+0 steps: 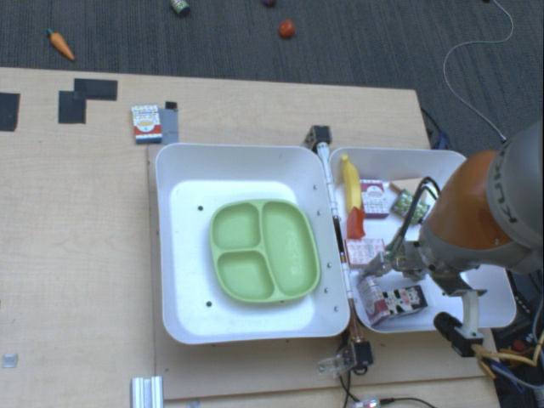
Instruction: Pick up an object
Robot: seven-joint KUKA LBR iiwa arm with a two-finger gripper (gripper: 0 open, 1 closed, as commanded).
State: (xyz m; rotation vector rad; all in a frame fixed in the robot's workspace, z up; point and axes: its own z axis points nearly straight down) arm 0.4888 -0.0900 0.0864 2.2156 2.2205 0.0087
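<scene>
The right bin [484, 308] holds several small items: a yellow banana-shaped toy [348, 179], a red piece [354, 223], a red-and-white box [372, 198], a green packet [402, 202], a pink-and-white packet [365, 250] and a black-and-white printed pack [393, 300]. My gripper [384, 266] is low over the bin's left half, between the pink-and-white packet and the printed pack. The grey wrist and the orange band hide the middle of the bin. Nothing can be seen held.
The left bin [183, 228] contains a green three-compartment plate [264, 250]. A small red-and-white box [146, 123] and black tape patches [85, 99] lie on the bench at the back left. A toy carrot [59, 43], a tomato [286, 29] and other small toys are on the carpet.
</scene>
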